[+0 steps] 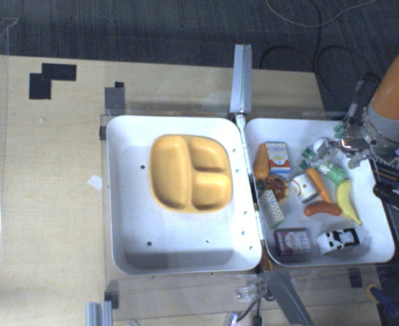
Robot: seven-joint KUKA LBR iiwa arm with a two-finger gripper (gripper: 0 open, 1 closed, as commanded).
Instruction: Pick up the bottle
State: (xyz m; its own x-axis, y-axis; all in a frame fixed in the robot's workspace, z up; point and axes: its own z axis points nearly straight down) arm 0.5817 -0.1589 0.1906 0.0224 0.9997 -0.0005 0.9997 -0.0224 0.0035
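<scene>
A small green bottle (331,172) lies in the right bin (383,250), near its far right side, between a carrot (317,182) and a banana (349,203). Its upper end is partly covered by my gripper (335,150), which hangs just above it at the end of the grey arm with the orange band. From this slanted view I cannot make out whether the gripper touches the bottle.
The right bin also holds a juice box (277,157), a white cup (301,186), a sausage (321,209), a purple box (292,242) and a black-and-white carton (339,238). The left bin (125,236) holds a yellow divided plate (189,172).
</scene>
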